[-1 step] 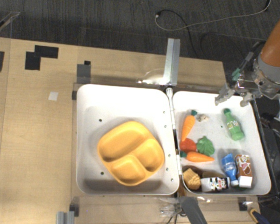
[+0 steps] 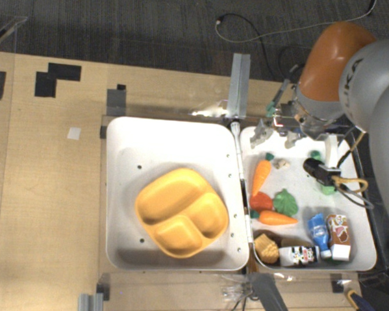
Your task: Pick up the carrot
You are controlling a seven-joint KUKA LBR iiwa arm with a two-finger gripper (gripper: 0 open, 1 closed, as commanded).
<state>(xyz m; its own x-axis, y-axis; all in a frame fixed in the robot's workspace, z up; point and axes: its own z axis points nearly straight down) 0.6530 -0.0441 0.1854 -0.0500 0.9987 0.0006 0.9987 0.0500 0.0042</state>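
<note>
Gripper (image 2: 278,131) was poised at the far edge of the right bin (image 2: 369,252), finger state impossible to tell; the carrot (image 2: 261,176) lay upright just nearer, untouched, seemingly lined up for a downward reach.

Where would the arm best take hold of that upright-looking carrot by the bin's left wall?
Probably across the thick orange middle of the carrot, coming straight down from above. It lies flat, its length running up and down the view, green top farthest from the camera. Closing across its narrow width suits the tapered shape. The right bin's left wall is close beside it, so one finger has little room there.
</note>
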